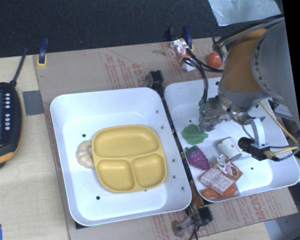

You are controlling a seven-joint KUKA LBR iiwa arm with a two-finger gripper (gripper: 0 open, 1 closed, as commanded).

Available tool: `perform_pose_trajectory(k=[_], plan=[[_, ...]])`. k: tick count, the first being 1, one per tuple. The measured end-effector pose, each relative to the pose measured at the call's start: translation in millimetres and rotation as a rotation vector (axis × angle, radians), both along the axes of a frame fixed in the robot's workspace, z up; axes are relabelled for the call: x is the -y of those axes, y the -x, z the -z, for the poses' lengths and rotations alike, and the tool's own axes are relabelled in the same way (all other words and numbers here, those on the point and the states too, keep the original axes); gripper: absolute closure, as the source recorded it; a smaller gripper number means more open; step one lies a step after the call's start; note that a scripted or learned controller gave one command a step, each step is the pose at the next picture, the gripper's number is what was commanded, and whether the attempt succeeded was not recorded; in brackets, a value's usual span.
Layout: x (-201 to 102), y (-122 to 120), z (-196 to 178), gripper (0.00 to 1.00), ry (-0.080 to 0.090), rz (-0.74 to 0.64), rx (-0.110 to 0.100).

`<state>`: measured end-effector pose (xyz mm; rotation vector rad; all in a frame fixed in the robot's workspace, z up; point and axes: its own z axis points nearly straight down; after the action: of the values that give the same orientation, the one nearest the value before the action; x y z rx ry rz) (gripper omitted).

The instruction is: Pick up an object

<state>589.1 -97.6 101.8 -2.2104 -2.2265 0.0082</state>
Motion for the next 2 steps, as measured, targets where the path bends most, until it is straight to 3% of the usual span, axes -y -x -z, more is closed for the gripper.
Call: perform_pose_trajectory(k=[1,2], plan=[[-60.0,64.2,-90.1,1.0,-0.001,0.001,0.003],[-59.7,64.5,-89.8,0.0,-0.001,0.002,0.002]])
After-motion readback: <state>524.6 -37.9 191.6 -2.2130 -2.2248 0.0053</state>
